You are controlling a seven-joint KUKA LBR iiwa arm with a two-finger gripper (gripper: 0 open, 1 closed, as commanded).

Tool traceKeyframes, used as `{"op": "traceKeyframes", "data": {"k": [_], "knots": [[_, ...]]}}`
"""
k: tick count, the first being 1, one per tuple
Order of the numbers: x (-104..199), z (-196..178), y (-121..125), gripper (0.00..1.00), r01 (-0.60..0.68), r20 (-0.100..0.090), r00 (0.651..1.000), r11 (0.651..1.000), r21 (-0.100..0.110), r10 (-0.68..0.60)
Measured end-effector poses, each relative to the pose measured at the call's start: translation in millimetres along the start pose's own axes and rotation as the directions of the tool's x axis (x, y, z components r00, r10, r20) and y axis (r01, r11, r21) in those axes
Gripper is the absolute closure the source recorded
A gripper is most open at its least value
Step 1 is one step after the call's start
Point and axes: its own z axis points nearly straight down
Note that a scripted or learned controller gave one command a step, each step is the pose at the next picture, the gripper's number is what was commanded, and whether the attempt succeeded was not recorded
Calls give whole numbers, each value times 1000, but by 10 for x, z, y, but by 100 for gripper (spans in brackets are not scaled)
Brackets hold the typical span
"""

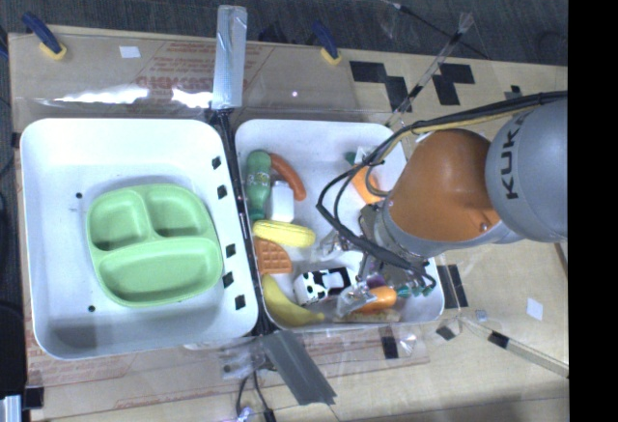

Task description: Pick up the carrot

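Observation:
A small orange carrot (381,296) with a greenish end lies against the front wall of the right bin (319,132). My gripper (367,289) points down right at the carrot, under the grey and orange wrist. The wrist hides how the gripper meets the carrot. A second long orange piece (289,177) lies at the back left of the same bin, beside a green vegetable (257,181).
The right bin also holds a yellow corn-like piece (283,234), a waffle (273,259), a banana (282,308) and a black-and-white item (322,284). An orange item (361,184) peeks out behind the arm. A green divided plate (153,244) sits in the left bin (48,217).

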Motion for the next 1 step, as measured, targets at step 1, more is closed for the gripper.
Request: {"op": "traceKeyframes", "data": {"k": [1], "knots": [[-452,128,-500,0,-520,1,854,854,0,520]]}}
